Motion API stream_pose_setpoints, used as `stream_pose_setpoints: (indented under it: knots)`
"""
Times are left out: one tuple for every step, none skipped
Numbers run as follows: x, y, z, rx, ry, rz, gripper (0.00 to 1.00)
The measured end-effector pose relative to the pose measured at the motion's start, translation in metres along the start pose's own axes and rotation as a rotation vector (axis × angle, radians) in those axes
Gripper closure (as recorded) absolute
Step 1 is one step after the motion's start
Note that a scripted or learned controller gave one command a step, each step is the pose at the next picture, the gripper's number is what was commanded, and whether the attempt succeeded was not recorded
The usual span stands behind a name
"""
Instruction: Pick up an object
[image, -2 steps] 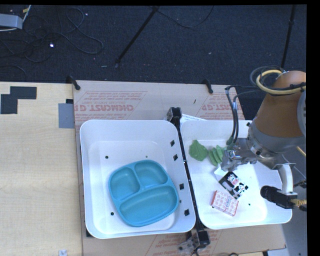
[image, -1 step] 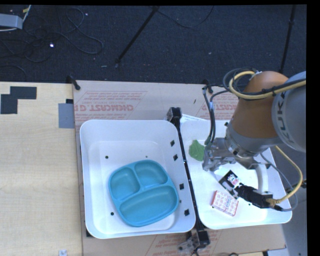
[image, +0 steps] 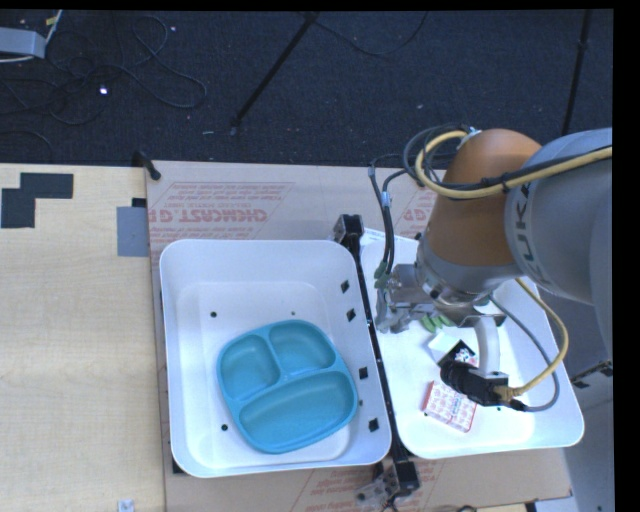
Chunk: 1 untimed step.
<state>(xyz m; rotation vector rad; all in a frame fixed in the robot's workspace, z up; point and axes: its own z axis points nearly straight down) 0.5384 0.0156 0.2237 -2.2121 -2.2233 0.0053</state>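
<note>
A blue divided plate (image: 288, 386) lies flat in the left bin (image: 190, 270). In the right bin (image: 545, 420) a small pink patterned packet (image: 447, 406) rests near the front. A bit of something green (image: 433, 322) peeks out from under the wrist. My gripper (image: 398, 308) is low over the right bin's left side, close to the wall between the bins. The arm's orange band and grey wrist hide whatever lies beneath it.
The arm body (image: 560, 220) covers the back and right of the right bin. The bins stand on a cardboard sheet (image: 230, 205) on a wooden bench (image: 70, 340). Dark floor with cables lies beyond the bench.
</note>
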Motion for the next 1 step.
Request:
stream_pose_setpoints:
  knots:
    - [0.0574, 0.0072, -0.0076, 0.000, 0.000, -0.001, 1.00]
